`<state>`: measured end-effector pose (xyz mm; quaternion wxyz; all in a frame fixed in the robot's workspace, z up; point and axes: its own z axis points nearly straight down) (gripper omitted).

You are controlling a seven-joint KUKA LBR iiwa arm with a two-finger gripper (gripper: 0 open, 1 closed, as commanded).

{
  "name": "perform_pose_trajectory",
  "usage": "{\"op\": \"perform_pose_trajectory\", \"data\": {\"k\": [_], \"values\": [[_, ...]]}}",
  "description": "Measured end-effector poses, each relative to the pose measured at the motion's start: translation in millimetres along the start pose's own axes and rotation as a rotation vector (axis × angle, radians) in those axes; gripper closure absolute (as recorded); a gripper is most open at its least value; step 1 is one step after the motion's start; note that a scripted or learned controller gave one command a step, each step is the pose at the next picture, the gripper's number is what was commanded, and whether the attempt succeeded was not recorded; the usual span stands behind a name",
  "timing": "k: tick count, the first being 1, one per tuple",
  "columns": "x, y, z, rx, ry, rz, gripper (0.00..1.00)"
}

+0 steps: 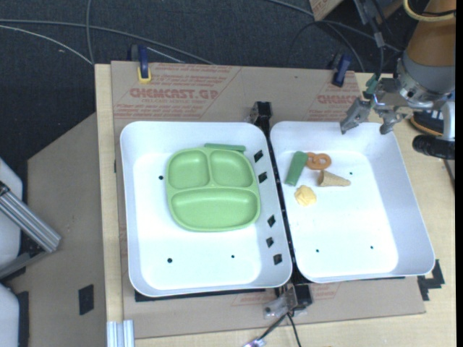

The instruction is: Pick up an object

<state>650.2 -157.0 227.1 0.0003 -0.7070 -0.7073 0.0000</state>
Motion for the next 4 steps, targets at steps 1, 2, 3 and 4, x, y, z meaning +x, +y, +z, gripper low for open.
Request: {"op": "perform_pose_trajectory", "data": {"k": [1,2,3,4], "values": [[8.3,6.2,54.2,0.005,0.002,-0.001,0.0],[3.1,-3.1,109.2,0.007,0.001,0.001,0.0],[3.4,-1.5,140.8,-0.003,0.0,0.0,0.0],[4.0,0.3,126.8,-0.008,0.0,-0.001,1.0]]}}
